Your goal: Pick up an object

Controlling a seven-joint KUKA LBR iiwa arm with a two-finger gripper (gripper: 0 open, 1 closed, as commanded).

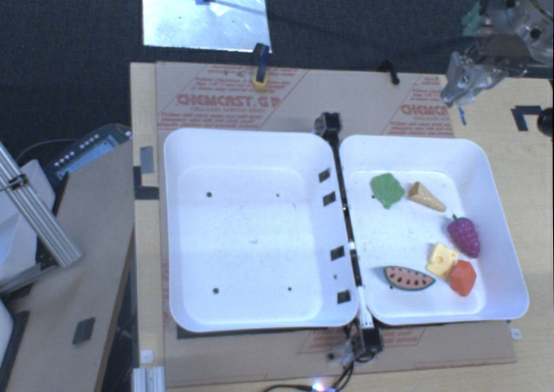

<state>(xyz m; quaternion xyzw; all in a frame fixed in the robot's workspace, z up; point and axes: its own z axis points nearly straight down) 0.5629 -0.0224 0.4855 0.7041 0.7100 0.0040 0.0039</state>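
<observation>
The right bin holds several toy foods: a green piece, a tan cone-shaped wedge, a purple grape bunch, a yellow cheese block, an orange-red piece and a watermelon slice. My gripper hangs high at the upper right, above the bench behind the right bin's far edge. Nothing sits between its fingers that I can see.
The left bin lies beside the right one, joined by a black clip strip. A shiny metal plate lies at the back. A grey rail and device stand on the left bench.
</observation>
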